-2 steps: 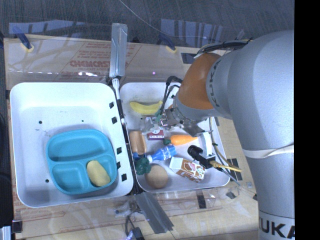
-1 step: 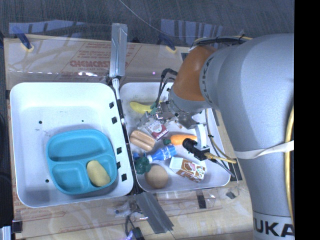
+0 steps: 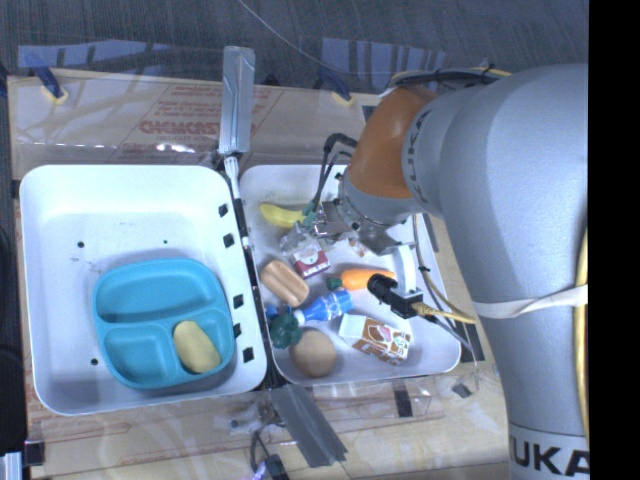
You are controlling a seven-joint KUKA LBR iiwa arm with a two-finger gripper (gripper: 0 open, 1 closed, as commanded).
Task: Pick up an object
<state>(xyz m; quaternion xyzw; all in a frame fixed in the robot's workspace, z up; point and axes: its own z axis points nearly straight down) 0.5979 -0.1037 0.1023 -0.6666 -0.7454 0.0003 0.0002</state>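
Banana (image 3: 281, 213), yellow and curved, at the far edge of the right bin (image 3: 440, 353), just beside a crumpled clear wrapper (image 3: 302, 236). Tool (image 3: 325, 223) low over that wrapper, near the banana; finger state cannot be told. Nearby: bread roll (image 3: 284, 282), carrot (image 3: 366, 278), blue bottle (image 3: 318, 310).

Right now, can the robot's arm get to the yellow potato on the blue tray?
Probably yes. The potato lies uncovered on the blue tray in the left bin, nothing on top of it. The gripper is over the right bin, so the arm must first cross the divider.
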